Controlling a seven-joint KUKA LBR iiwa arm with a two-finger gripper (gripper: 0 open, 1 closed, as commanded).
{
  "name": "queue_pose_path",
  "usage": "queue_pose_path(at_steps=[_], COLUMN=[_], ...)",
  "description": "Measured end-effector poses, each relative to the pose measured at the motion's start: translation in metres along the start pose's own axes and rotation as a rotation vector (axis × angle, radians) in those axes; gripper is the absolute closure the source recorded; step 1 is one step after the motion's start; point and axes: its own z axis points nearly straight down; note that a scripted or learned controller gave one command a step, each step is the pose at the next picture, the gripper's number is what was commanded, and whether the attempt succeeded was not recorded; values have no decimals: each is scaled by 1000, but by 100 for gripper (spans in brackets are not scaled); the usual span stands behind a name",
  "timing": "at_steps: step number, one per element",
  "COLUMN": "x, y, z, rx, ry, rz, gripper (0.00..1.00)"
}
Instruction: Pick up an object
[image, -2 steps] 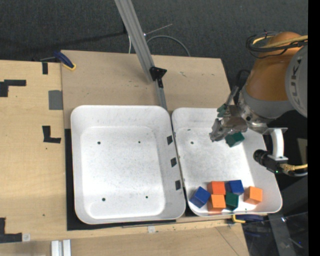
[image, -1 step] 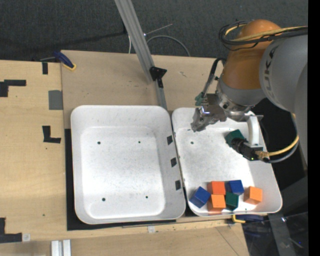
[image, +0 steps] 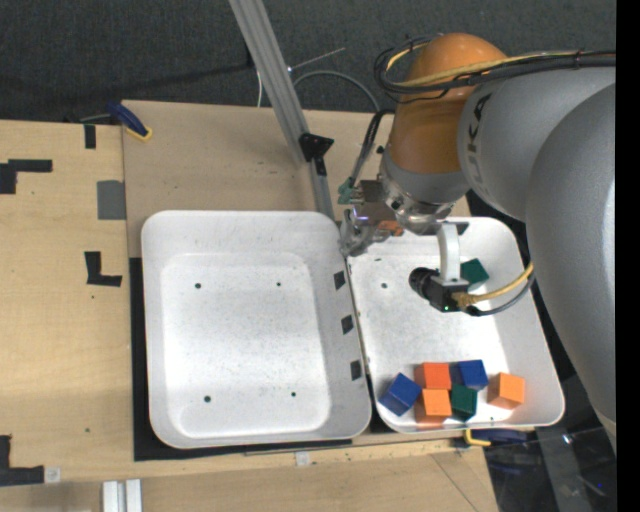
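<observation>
Hand (image: 362, 232): low over the far-left corner of the right bin (image: 500, 305); finger state cannot be told under the wrist.
Targets: cluster of small cubes at the bin's near edge: blue cube (image: 401, 393), two orange cubes (image: 436, 376) (image: 435, 403), dark green cube (image: 463, 401), second blue (image: 471, 374), orange outlier (image: 508, 389). Another green cube (image: 473, 270) lies apart, under the arm.
Step advice: pick an edge cube, likely the orange outlier; descend squarely over flat faces.
Materials: cubes matte, sharp-edged; bins smooth white, speckled, shallow; left bin (image: 245, 330) beside it.
</observation>
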Motion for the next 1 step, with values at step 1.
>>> queue_pose_path(at_steps=[1], x=[43], y=[17], z=[0], rx=[-2], ry=[0], rz=[1], gripper=[100])
